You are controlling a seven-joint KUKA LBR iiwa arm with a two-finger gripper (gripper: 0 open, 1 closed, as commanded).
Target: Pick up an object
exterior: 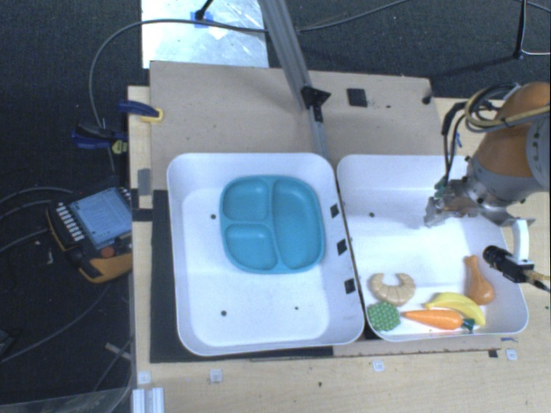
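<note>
1. The surface carries two white bins side by side: the left bin and the right bin.
2. The left bin holds a blue divided plate.
3. The right bin holds, grouped along its near edge, a croissant, a green round item, a carrot, a banana and a brown pear-shaped piece.
4. The arm enters from the right; the claw sits low over the far right part of the right bin, well apart from the grouped items.
5. Claw state: cannot tell whether spread or pressed together; nothing is seen between its tips.
</note>
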